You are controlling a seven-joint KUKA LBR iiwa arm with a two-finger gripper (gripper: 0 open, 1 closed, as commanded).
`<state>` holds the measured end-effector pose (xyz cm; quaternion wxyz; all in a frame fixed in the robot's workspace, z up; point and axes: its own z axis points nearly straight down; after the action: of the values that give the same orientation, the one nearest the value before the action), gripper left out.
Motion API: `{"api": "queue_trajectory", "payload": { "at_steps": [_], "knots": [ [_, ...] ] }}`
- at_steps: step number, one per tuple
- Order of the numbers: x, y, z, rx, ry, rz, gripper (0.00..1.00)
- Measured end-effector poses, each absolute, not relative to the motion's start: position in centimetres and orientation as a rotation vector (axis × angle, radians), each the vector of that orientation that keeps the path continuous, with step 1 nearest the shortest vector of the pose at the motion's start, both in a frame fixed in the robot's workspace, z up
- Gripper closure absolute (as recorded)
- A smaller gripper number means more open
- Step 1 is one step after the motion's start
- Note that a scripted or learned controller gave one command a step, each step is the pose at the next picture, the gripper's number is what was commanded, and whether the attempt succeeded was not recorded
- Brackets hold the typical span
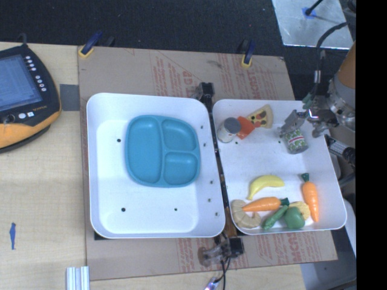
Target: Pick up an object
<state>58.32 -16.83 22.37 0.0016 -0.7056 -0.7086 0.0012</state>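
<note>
Right bin (326, 162), near edge: carrots (309, 199), a banana (266, 183), green vegetables (286, 217) clustered together. Farther back: a pizza slice (259, 117) beside a grey cup (230, 128). At the far right corner the gripper (295, 130) pinches a can (297, 141), tilted. Left bin (109, 162) holds a blue tray (162, 151).

Two white bins, left (97, 162) and right (275, 174). One blue divided plate (162, 151). Two carrots, one upright (310, 200), one lying flat (261, 205). One banana (265, 184), one pizza slice (261, 116), one small can (295, 141), one green vegetable (292, 219), possibly a pepper. Two clamps, (89, 44) and (247, 52).
</note>
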Motion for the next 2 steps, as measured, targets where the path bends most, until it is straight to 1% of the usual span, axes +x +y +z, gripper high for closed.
{"api": "queue_trajectory", "payload": {
  "at_steps": [1,2],
  "knots": [
    [59.0,-11.3,11.1,-2.211,-2.225,0.008,0.0],
    [65.4,-15.4,9.1,-2.201,-2.217,0.015,0.0]
  ]
}}
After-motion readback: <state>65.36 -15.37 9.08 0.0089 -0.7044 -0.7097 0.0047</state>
